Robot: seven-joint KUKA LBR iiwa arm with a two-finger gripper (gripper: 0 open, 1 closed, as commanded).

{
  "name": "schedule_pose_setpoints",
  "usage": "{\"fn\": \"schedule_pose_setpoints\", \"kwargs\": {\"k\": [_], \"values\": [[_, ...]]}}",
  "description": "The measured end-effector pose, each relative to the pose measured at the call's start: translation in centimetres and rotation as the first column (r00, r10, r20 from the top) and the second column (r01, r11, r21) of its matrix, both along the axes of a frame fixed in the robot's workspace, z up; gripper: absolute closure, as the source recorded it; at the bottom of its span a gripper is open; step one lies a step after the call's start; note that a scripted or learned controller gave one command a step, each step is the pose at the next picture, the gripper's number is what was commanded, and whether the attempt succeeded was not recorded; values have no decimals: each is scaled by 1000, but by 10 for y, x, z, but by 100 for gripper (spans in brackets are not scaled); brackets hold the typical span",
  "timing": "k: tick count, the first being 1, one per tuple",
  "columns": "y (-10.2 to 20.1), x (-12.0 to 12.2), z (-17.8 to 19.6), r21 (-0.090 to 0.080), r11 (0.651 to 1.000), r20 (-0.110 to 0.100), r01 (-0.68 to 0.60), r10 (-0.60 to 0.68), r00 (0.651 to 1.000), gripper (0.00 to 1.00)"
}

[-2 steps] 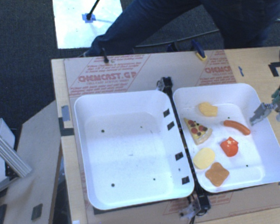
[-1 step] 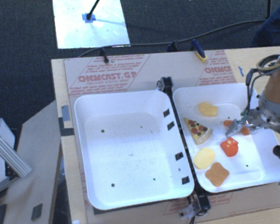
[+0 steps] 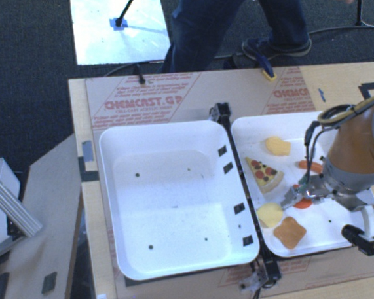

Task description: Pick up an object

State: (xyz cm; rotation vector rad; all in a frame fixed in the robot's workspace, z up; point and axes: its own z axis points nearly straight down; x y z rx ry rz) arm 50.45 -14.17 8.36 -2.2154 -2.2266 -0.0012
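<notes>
The right bin holds several toy foods: a pizza slice, a yellow piece, an orange-red piece, a pale yellow round piece and a brown toast-like piece. My gripper is low in this bin, pointing left, right of the pizza slice and above the toast piece. A small red object lies right under its tip, partly covered by it. The arm's grey and orange wrist hides the bin's right part.
The left bin sits beside the right one, with black clips along the shared wall. A person's legs stand beyond the bench's far edge. A metal rail lies at the left.
</notes>
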Motion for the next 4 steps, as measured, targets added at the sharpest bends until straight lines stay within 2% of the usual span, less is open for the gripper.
{"fn": "schedule_pose_setpoints", "kwargs": {"k": [1,2,3,4], "values": [[-15,41,2,-3,1000,6,-1,1,1000,0],[11,6,1,0,1000,-1,4,-4,1000,0],[30,64,2,-2,1000,7,-4,4,1000,0],[34,-4,1,1,1000,-3,6,-6,1000,0]]}}
